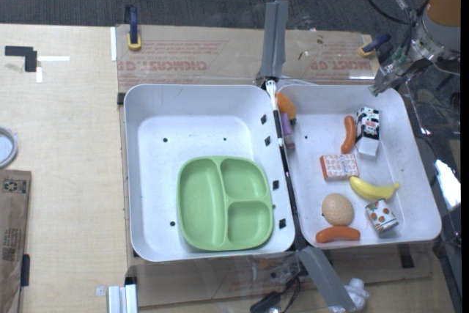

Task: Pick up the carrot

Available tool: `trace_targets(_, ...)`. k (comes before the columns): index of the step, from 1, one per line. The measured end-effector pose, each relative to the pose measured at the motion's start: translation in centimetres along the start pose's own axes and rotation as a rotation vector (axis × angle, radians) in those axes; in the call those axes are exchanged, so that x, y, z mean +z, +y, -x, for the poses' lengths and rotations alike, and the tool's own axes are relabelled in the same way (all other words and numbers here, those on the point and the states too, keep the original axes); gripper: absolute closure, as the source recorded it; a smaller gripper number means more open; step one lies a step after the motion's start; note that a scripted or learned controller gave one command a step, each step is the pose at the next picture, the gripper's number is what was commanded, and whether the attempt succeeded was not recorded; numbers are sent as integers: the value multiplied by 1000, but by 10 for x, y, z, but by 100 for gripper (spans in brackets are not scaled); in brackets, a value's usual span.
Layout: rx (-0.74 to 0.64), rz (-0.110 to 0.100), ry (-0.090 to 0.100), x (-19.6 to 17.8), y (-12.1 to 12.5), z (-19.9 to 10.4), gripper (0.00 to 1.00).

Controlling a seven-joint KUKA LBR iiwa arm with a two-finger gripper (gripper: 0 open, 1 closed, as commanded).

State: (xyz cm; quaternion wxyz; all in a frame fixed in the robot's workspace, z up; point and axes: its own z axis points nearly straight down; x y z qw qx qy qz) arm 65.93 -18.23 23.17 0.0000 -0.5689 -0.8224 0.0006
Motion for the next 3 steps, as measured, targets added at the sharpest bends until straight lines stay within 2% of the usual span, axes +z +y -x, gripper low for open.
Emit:
trace_targets(1, 44, 1, 0, 50, 1, -3, 100)
trace_targets(2, 304, 0, 0, 65, -4, 9, 100)
trace_targets(3, 164, 2, -1, -16, -66, 18, 100)
